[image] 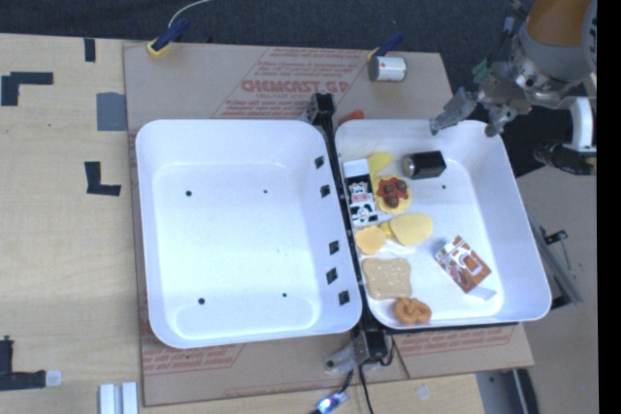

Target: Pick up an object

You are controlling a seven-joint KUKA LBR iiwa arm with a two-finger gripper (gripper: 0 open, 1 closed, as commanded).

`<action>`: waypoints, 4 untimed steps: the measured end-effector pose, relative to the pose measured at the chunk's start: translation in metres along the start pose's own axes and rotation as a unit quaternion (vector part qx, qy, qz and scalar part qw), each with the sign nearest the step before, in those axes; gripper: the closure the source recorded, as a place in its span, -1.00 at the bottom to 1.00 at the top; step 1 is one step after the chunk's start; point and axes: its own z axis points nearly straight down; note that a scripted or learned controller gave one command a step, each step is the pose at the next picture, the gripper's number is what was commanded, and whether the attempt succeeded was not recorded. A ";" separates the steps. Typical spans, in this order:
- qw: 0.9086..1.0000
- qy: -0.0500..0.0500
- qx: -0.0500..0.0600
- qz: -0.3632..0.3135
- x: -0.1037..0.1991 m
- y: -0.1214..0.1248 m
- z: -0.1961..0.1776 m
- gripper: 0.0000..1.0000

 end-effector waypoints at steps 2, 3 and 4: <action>1.000 0.001 0.004 -0.001 0.045 0.019 0.169 1.00; 1.000 -0.001 0.000 -0.001 0.081 0.005 0.163 1.00; 1.000 -0.001 -0.009 -0.001 0.099 0.024 -0.062 1.00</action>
